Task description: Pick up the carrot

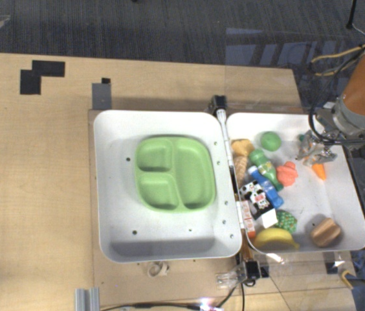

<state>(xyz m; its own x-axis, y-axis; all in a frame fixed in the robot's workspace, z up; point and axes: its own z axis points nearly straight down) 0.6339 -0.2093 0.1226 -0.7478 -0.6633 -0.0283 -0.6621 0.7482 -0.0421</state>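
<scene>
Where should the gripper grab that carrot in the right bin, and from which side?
Probably across the carrot's thicker middle, coming straight down from above. It lies flat on the right bin's floor, small and tapered, with bare floor around it. The gripper hovers just above it.

Light: even, soft, overhead | Brightest: two shallow white plastic bins (pixel 105 173), mildly washed out | Shadows: faint, soft beneath the green divided plate (pixel 173 172) | Top: dark grey carpet (pixel 169 11), dim | Focus: slightly soft, grainy.
</scene>
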